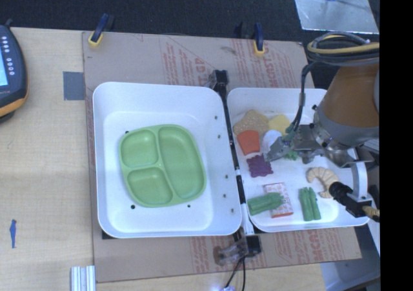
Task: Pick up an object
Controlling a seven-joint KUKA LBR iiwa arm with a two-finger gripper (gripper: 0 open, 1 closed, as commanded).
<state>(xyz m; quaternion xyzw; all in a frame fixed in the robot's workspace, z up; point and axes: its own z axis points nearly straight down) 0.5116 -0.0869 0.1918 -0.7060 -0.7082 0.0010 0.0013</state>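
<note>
The right bin holds several small items: a tan cracker, a yellow piece, an orange-red block, a purple piece, a pale round item, a croissant, a green bean pod, a green pickle and a red-and-white packet. My gripper reaches in from the right and hangs low over the bin's middle, just right of the orange-red block, above the purple piece and next to the pale item. Nothing is visibly held.
The left bin holds a green divided plate. A black latch sits on the divider between the bins. Blue and yellow clamps grip the cardboard's far edge. A handheld pendant lies at the far left.
</note>
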